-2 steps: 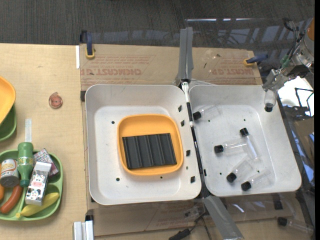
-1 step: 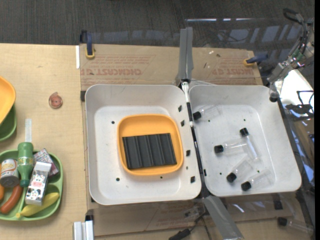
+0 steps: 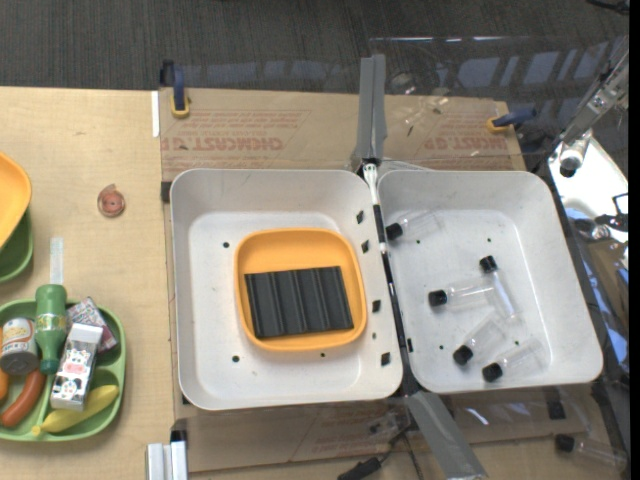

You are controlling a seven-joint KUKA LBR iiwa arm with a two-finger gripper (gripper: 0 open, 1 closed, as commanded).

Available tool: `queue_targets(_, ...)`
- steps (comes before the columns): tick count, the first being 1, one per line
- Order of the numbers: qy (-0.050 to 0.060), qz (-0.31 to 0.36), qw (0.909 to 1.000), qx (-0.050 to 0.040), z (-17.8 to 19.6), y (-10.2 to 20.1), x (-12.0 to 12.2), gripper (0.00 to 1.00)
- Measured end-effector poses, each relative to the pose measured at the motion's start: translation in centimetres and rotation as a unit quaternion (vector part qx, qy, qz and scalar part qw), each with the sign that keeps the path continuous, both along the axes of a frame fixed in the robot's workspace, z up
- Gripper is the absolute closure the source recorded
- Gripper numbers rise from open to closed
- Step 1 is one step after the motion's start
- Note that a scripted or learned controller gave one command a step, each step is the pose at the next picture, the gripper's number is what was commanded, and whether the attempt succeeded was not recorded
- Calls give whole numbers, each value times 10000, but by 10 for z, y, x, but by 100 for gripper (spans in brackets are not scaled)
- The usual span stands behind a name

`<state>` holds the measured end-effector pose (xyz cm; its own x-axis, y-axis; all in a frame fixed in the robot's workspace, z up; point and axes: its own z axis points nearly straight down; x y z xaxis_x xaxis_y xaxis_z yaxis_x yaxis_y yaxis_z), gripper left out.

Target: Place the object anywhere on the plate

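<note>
**A:** Left bin [image 3: 200, 368]: my plate [image 3: 300, 298], orange, a dark ribbed mat across its middle. Nothing on it yet.

**B:** And the object?

**A:** Right bin [image 3: 560, 268]: clear vials [image 3: 470, 293] with black caps, scattered toward the near right. Light, I'd judge, rigid, slick and prone to rolling. I'd pinch one across its body, beside the cap.

**B:** Your gripper?

**A:** Can't tell its state from here.

Bright, even overhead light, soft shadows, sharp focus, with glare on the right bin [image 3: 540, 203].
</note>
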<state>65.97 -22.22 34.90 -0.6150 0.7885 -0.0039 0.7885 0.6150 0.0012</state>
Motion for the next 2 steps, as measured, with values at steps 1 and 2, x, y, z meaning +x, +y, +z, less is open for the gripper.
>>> queue_targets(1, 0, 0, 10000, 0, 0, 0, 0, 0)
queue_targets(2, 1, 885, 9961, 0, 66, 0, -4, 0)
